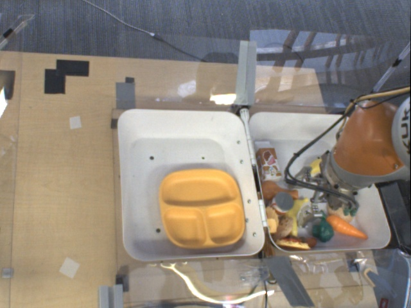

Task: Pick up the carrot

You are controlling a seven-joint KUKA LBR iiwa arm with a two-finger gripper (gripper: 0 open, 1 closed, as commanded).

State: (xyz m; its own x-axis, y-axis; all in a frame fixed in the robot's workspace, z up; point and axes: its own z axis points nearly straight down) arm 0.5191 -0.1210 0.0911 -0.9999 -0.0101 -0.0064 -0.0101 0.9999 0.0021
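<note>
Over the counter [58, 191]: two shallow white bins sit side by side; the arm [369, 140] reaches in from 3 o'clock.
Left bin [138, 146]: holds a yellow sectioned tray [202, 207], lying flat at about 5 o'clock from the bin's centre.
Right bin [379, 233]: crowded with toy foods along its 6 o'clock wall, among them a small printed carton [267, 162] at 10 o'clock and a brown piece [271, 189] just below it.
Carrot [347, 227]: orange, tapered, lying flat at 5 o'clock in the right bin, tip pointing to 4 o'clock; its dark green top [323, 231] sits at the 9 o'clock end.
Gripper [314, 213]: hangs below the orange wrist band, just beside the carrot's green end, at about 10 o'clock from the carrot's body.
Jaws: too cluttered and foreshortened to read; whether they stand open or closed cannot be told, and nothing is seen held between them.
Handling, judged: probably a light, stiff plastic toy with a smooth skin, so it may slip or roll out of a pinch near the narrow tip.
Where to take hold, judged: across the thick part of the body, just 3 o'clock of the green top, with the jaws set square to its long axis.
Risk, judged: neighbouring toys touch or nearly touch the green end and could be caught instead.
</note>
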